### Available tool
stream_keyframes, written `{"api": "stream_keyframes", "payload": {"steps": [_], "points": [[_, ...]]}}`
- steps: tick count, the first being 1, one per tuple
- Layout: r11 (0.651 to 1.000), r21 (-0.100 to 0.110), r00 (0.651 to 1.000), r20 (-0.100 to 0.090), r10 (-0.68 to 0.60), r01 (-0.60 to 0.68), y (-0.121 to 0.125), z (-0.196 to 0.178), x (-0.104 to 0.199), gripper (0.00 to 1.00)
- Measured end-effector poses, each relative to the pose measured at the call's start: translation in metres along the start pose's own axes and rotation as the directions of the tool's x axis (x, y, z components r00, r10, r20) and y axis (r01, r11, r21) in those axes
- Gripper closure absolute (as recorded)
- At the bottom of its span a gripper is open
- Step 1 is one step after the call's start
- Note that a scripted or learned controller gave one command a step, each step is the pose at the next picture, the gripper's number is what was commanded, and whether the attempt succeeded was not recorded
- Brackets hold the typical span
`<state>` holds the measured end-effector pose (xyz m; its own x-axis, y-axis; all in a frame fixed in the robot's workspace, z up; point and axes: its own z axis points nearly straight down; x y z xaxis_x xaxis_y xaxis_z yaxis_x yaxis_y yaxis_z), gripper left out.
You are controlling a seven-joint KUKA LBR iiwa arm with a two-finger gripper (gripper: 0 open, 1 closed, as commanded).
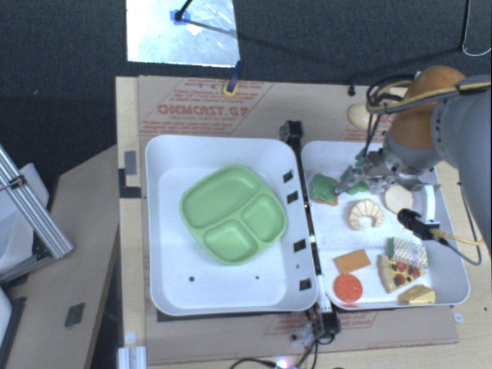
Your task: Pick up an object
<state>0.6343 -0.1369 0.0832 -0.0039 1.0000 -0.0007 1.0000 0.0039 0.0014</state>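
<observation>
Overhead, the grey arm reaches in from the right and hangs over the back of the right bin (453,283), its gripper (355,177) low beside a green toy (323,189) near that bin's left wall; whether the gripper is spread or closed, or has hold of anything, cannot be told. Just right of the green toy lies a croissant (367,214). Toward the front sit an orange cracker (353,261), a red disc (347,287), a pizza slice (398,271) and a cheese wedge (417,294). The left bin (165,206) holds a green divided plate (234,214)
</observation>
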Motion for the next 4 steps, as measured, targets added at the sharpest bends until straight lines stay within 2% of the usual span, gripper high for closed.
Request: {"api": "stream_keyframes", "payload": {"steps": [1, 3, 4], "points": [[1.0, -0.004, 1.0, 0.0, 0.0, 0.0, 0.001, -0.013, 0.0, 1.0], [1.0, -0.006, 1.0, 0.0, -0.003, 0.003, 0.019, -0.114, 0.002, 1.0], [1.0, -0.003, 1.0, 0.0, -0.002, 0.002, 0.021, -0.143, 0.002, 1.0]]}}
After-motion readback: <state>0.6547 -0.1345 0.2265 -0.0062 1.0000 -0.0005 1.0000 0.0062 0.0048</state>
